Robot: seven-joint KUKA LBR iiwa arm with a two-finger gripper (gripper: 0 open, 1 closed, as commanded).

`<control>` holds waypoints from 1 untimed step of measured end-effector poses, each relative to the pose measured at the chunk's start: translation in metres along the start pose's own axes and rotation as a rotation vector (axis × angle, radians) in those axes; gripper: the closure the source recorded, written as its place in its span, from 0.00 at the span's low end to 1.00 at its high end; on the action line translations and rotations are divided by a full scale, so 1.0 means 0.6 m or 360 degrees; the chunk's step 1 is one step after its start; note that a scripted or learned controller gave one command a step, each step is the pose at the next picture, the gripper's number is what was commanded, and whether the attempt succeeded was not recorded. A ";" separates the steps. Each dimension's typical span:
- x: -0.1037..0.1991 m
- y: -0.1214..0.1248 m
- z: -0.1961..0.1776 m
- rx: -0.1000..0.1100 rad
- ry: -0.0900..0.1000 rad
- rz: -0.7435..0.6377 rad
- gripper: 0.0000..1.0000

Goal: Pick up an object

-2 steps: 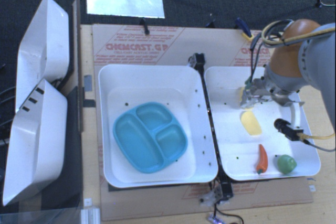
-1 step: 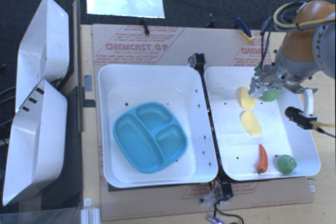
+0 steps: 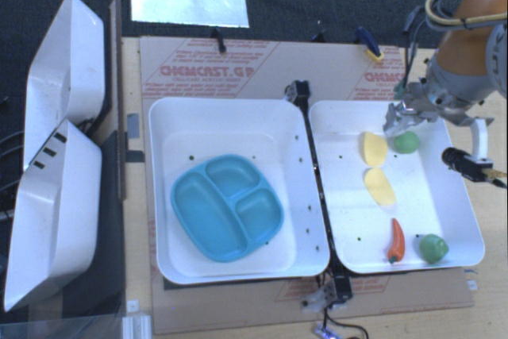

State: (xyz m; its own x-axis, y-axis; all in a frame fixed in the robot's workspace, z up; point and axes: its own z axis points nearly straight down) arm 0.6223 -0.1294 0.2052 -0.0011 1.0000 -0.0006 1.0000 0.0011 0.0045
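The right bin [image 3: 343, 194] holds several toy foods. A green round piece [image 3: 407, 143] lies near its back edge, with a yellow piece [image 3: 374, 148] just left of it. A second yellow piece [image 3: 380, 187] lies mid-bin. A red pepper [image 3: 395, 240] and another green piece [image 3: 432, 248] sit near the front edge. My gripper [image 3: 399, 120] hangs low at the back of this bin, directly above and touching or nearly touching the first green piece. The wrist hides its tips.
A blue divided plate [image 3: 228, 206] lies in the left bin [image 3: 178, 123]. Two spare white bins [image 3: 59, 147] lean at the far left. A black fitting [image 3: 466, 161] juts over the right bin's right rim. A clamp [image 3: 369, 44] sits behind the bins.
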 end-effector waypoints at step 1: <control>0.000 0.001 -0.037 0.0003 0.0000 0.0000 1.00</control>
State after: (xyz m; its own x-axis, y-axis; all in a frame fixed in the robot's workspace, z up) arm 0.6228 -0.1295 0.2272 -0.0009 1.0000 -0.0004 1.0000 0.0009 0.0025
